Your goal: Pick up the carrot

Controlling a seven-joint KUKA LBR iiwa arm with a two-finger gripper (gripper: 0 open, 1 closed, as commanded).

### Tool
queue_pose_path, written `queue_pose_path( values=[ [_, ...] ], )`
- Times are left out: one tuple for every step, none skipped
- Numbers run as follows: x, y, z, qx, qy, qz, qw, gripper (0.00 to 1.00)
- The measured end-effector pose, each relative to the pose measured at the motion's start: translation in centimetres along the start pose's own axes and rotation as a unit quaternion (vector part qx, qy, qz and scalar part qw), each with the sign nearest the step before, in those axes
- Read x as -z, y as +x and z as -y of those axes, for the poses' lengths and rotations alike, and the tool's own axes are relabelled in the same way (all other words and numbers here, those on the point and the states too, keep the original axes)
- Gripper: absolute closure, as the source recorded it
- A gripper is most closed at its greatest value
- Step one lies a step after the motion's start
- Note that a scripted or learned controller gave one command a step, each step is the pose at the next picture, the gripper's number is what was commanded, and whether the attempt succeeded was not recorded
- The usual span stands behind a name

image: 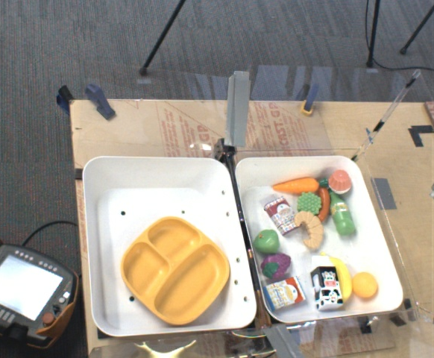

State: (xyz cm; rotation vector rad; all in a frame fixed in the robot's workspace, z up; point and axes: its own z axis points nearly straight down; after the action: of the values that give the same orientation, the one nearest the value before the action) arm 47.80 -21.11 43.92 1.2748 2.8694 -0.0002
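**Carrot untouched, approach not begun**

Bench [127, 129]: brown board top, two shallow white bins side by side across its near half.

Left bin [112, 177]: holds a yellow divided plate [175, 269], three compartments, lying toward the bin's near right corner. Plate carries nothing.

Right bin [366, 192]: crowded with toy food. The carrot [297, 185] lies flat near the far edge, about midway along it, orange body running left to right with its narrow tip toward the left wall. Just beside its right end: a watermelon slice [340, 181] in the far right corner and a green bottle [342, 216] below that. A bumpy green piece [309, 202] touches or nearly touches the carrot's near side. A small red carton [280, 215] sits just near-left of it. Further down the bin: a green apple [266, 241], purple grapes [276, 265], a banana [341, 274], an orange [365, 285], two more cartons along the near edge.

Gripper: jaw state cannot be told from this view.

Step, as judged: pre-approach. Carrot is not lifted and nothing is on it.

Next move calls for a descent over the carrot's middle, fingers set across its narrow width, one on the far side, one on the near.

Room: a strip of bare floor lies between carrot and far wall, tight for the far finger. Near side is cramped by the bumpy green piece, which could be nudged or caught. Left tip has more open floor.
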Motion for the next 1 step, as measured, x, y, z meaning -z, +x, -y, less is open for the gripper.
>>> queue_pose_path(
  values=[
    [-0.4, 0.04, -0.07, 0.042, 0.0, -0.001, 0.9991, 1.0]
  ],
)
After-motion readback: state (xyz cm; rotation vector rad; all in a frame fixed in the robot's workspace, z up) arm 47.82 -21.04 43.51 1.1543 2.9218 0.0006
